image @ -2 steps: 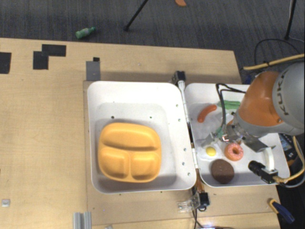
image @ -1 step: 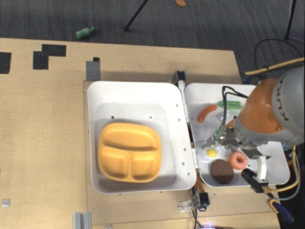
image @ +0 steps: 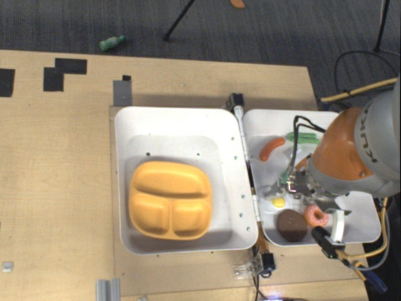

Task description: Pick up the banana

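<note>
So the banana (image: 277,201), as far as I can make out, is the little yellow bit in the right bin (image: 363,234). It sits near the bin's left wall, about halfway down. Only a small piece of it shows, and the shape is hard to read.

The end effector (image: 290,186) is just above and to the right of it, really close, maybe touching, but I can't say for sure. The wrist hardware covers it, so I honestly can't tell if it's spread or pressed together. Nothing is visibly pinched in it.

Just below the banana there's a dark brown round thing (image: 292,225), and a pink donut (image: 316,216) right next to that on the right. Further up the same bin there's a reddish sausage (image: 272,148), and a green item (image: 306,138) partly tucked under the arm (image: 351,152). The arm comes in from the right, with its orange band over the middle of the bin.

The left bin (image: 131,130) holds a big yellow-orange tray (image: 169,199) with three compartments, lying flat towards the front.

Both bins sit side by side on the tan desk (image: 56,187), which has a few black patches (image: 62,73) at its far left. Beyond the desk, on the dark carpet, there's a small green object (image: 112,42) and an orange scrap (image: 237,3).
</note>
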Controlling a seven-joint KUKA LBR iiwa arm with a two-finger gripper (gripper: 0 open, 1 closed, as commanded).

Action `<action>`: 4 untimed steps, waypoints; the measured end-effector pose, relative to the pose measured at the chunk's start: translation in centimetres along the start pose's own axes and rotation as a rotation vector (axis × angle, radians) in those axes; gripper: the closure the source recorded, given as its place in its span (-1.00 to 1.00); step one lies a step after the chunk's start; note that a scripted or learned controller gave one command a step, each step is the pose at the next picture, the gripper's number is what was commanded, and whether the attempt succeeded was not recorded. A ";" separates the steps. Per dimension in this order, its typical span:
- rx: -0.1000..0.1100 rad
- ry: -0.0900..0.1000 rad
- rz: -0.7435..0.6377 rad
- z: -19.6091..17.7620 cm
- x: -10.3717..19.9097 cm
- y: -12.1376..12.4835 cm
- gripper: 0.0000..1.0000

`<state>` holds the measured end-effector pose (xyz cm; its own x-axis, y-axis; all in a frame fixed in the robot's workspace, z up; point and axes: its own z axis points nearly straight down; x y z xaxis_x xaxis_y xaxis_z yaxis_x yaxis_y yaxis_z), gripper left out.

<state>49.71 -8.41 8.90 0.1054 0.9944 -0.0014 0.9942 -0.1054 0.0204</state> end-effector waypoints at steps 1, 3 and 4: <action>-0.001 0.004 -0.004 -1.1 0.2 0.2 1.00; 0.006 0.004 -0.304 0.1 -0.6 -0.5 -1.00; 0.011 0.004 0.072 0.1 -0.8 -0.6 -1.00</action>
<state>49.01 -9.11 8.76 0.1768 0.9842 0.0041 0.9842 -0.1768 0.0090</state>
